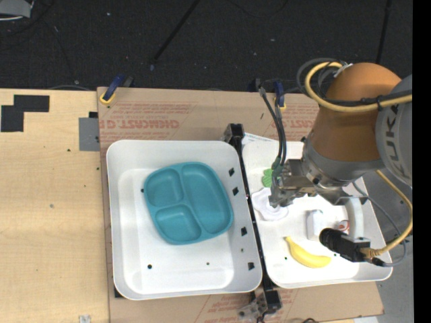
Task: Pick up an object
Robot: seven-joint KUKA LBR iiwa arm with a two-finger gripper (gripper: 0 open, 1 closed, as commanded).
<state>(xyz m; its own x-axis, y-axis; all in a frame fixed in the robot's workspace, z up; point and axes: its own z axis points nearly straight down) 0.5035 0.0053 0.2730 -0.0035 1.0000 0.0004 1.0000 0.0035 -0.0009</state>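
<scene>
My gripper (277, 200) is down in the right bin (276, 278), near its left wall. It hangs directly over a white object (267, 212) on the bin floor; whether they touch I cannot tell. Just behind the gripper, a small green object (268, 177) shows partly. A yellow banana (306, 254) lies toward the front of the same bin, apart from the gripper. A small white block (314, 222) sits to the right of the gripper. The arm's orange band and wrist hide the back right part of this bin.
The left bin (128, 261) holds a teal divided plate (187, 202) with three compartments. A black divider (246, 207) runs between the two bins. A white and red item (351, 222) lies at the right bin's right side.
</scene>
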